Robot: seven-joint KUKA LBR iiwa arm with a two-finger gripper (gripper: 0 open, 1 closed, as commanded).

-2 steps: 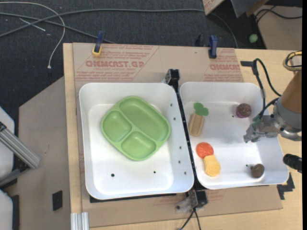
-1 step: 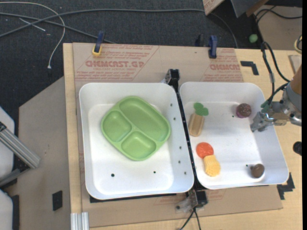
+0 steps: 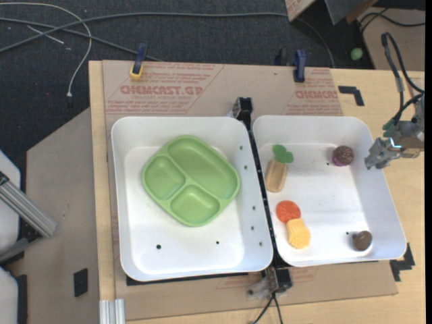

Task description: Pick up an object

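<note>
Smooth, faintly glossy white plastic bins [image 3: 128, 201], matt green plastic divided plate [image 3: 191, 179], desk [image 3: 101, 113] of pale printed board, blue plastic clamps [image 3: 140, 59], dark matt carpeted floor [image 3: 169, 12], bare metal gripper [image 3: 385, 150]

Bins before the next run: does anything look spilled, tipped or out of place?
Nothing looks spilled. The green tray lies flat but turned askew in the left bin. In the right bin, a small green piece overlaps the top of the tan stick.

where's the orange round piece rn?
In the right bin, near its left wall: the orange round piece sits just above the yellow piece and below the tan cylinder.
</note>
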